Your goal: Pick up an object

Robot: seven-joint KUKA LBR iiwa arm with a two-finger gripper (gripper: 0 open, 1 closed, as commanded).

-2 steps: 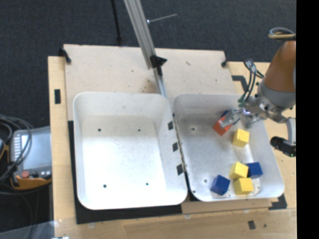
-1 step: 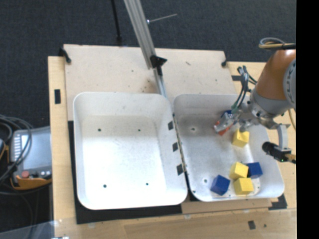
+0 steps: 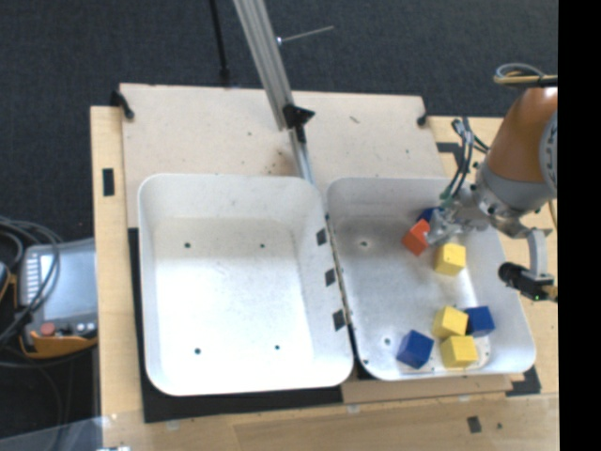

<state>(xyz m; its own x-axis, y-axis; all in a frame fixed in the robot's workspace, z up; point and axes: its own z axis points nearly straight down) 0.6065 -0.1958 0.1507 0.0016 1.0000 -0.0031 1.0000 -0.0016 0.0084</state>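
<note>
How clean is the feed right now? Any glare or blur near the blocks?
Camera view: soft overall and low in detail. The left bin floor is bright and a bit washed out, while the right bin is greyer where the arm shades it. The gripper by the orange block is smeared, so its fingers cannot be read.

A slanted aluminium rail (image 3: 268,50) crosses dark carpet (image 3: 94,36) above the bench; a grey control box (image 3: 52,294) sits left.
</note>
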